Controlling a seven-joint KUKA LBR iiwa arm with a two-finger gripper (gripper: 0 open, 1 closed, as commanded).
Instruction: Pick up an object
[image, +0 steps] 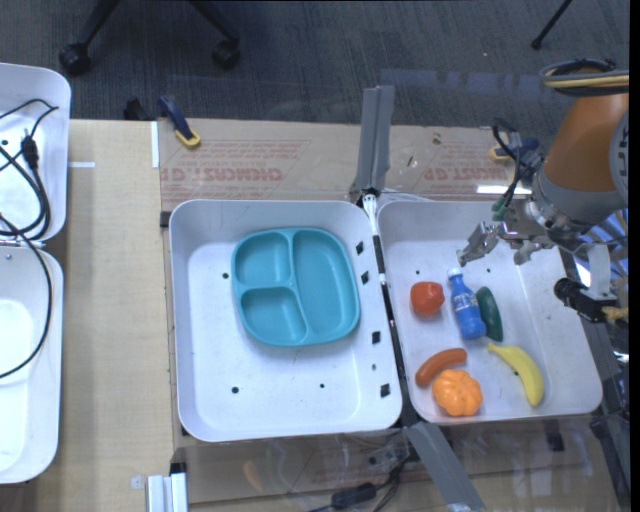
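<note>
Blue bottle, light, rigid and slick, we would grip across its middle; our tool hangs above, fingers apart, holding nothing.

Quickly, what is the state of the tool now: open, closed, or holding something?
Tool: above the right bin's far end, holding nothing visible; open or closed cannot be told.

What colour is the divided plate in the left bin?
Teal blue; the divided plate shows plainly in the camera view.
</note>
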